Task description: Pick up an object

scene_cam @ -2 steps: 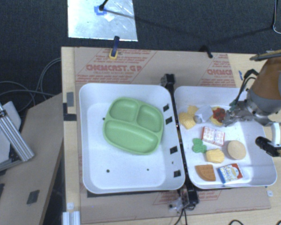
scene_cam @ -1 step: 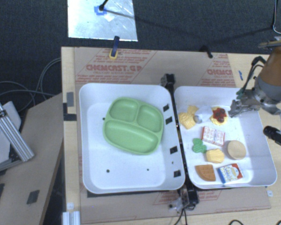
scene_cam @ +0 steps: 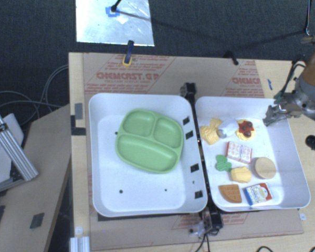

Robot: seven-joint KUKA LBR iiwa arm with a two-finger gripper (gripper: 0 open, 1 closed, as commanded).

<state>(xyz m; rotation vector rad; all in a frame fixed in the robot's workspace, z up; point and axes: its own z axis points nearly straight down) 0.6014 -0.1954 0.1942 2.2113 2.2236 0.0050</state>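
Eight or so small toy food pieces sit in your right bin (scene_cam: 294, 156), none lifted. Red-and-yellow piece (scene_cam: 245, 129) at 12 o'clock of the cluster, pale yellow piece (scene_cam: 210, 134) at 10 o'clock with a whitish piece (scene_cam: 228, 129) between them. Red-and-white box (scene_cam: 239, 152) in the middle, green piece (scene_cam: 222, 164) at its 8 o'clock, round tan disc (scene_cam: 264, 168) at its 4 o'clock, yellow piece (scene_cam: 241, 174) just beside the disc. Orange wedge (scene_cam: 230, 192) and blue-edged carton (scene_cam: 258, 193) at 6 o'clock, near the bin's front wall. Your pincer (scene_cam: 270, 115) hangs at the bin's 2 o'clock edge, well apart from the carton, nearest the red-and-yellow piece; nothing between its fingers, but open or closed you cannot tell. Left bin (scene_cam: 102, 193) holds a green divided plate (scene_cam: 148, 140). Both bins rest on the worktop (scene_cam: 163, 72).
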